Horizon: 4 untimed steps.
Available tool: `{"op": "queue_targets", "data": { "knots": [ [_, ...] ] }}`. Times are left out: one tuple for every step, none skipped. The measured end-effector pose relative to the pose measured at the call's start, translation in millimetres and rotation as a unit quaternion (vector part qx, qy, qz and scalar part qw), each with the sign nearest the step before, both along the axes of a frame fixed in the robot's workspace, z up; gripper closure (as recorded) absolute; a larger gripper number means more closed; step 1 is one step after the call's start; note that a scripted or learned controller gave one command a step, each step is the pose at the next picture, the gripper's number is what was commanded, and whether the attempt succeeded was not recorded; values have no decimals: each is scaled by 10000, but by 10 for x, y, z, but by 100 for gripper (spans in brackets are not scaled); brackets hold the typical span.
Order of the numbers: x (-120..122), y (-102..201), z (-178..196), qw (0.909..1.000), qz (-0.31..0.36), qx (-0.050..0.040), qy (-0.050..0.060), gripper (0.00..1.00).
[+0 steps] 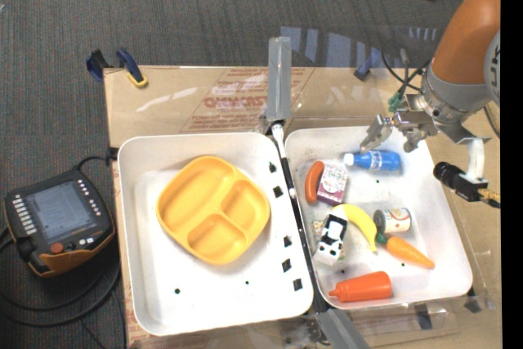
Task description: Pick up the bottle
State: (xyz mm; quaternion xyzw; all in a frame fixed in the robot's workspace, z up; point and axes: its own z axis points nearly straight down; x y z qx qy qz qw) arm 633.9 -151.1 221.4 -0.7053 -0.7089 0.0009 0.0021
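Pincer point(398, 130) hovers at the right bin's point(458, 257) far edge, fingers spread, nothing between them. Just below it lies the bottle point(374, 161), one only, on its side: blue body, white cap pointing left toward the divider. Around it: one pink carton point(332, 182), one banana point(361, 222), one carrot point(406, 251), one small can point(393, 219). One yellow tray point(213, 208) sits in the left bin point(139, 274).
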Motion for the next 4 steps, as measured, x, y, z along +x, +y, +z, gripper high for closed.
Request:
{"op": "queue_targets", "data": {
  "knots": [
    [-199, 1162, -143, 10000, 93, 0, 5, 0],
    [-11, 1726, -362, 9930, -1182, -12, 7, 0],
    [82, 2306, -360, 9818, -1899, -20, 8, 0],
    [86, 2941, -623, 9515, -3076, -27, 11, 0]
  ]
}}
